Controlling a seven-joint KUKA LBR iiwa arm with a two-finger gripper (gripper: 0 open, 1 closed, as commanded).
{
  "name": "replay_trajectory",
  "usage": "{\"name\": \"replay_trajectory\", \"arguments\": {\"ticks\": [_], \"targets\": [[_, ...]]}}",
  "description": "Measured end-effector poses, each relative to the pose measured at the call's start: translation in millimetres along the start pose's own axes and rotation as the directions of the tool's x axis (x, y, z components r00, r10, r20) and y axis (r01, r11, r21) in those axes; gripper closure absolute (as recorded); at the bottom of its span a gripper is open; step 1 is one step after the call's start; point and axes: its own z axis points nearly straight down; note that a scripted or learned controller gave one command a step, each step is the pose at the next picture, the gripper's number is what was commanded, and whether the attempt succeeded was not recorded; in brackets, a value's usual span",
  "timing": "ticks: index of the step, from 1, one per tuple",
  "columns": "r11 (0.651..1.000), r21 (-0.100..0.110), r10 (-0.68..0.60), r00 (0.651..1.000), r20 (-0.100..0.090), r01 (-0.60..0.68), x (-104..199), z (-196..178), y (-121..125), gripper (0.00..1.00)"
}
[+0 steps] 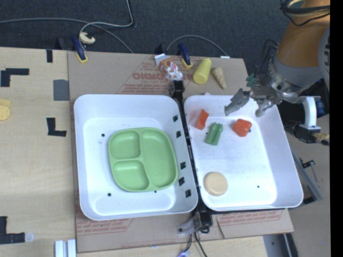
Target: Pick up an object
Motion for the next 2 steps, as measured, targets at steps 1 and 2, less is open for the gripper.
{"name": "replay_trajectory", "arguments": {"ticks": [1,2], "targets": [[1.0,0.003,0.0,1.0,0.0,0.0,42.8,94.3,6.8,0.0],[1.0,-0.004,0.001,1.0,0.002,-0.001,-14.6,191.0,18.5,0.0]]}}
